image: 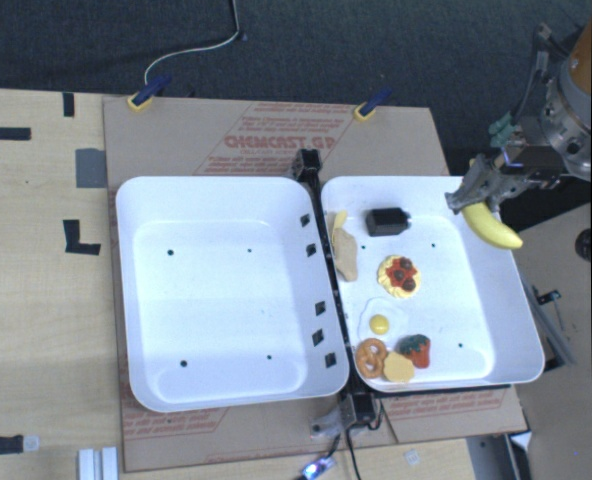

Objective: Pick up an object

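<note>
- gripper (473,194) at right bin's (496,308) upper right rim, arm entering from right
- banana (492,226) hangs just below fingers, over bin's right edge, tilted down to the right; top end is at the fingertips, looks pinched there, claw closed narrow on it
- black block (387,221) in right bin near top, left of the banana, apart from it
- pale wedge-shaped piece (344,251) along bin's left wall
- small pizza toy (400,275) mid bin
- yellow round piece (378,324) below pizza
- pretzel (370,355), tan piece (398,369), red-green item (415,348) clustered at bottom edge
- left bin (216,288) beside it, walls touching at centre
</note>
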Controlling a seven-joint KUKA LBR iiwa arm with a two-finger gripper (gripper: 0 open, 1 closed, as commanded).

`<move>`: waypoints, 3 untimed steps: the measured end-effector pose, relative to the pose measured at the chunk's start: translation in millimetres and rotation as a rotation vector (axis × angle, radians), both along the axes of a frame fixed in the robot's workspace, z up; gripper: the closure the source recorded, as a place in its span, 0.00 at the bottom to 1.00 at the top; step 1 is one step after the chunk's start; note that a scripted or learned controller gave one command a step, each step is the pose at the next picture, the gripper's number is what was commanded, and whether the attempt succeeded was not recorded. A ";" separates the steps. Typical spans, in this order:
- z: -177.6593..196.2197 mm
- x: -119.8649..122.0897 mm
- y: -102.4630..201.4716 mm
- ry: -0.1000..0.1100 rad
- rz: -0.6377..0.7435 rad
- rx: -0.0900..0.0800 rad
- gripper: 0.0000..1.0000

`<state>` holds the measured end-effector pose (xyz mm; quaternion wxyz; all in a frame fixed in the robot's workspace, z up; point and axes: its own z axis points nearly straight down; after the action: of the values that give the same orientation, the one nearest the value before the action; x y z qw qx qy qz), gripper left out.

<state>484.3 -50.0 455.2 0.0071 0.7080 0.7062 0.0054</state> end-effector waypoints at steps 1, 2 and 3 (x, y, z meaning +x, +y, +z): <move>54.7 72.2 -35.9 0.009 0.002 -0.002 1.00; 80.9 119.9 -81.8 0.013 0.001 -0.002 1.00; 52.5 84.8 -47.9 0.022 0.004 0.003 1.00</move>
<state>569.1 -98.0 507.6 -0.0016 0.7064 0.7078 -0.0013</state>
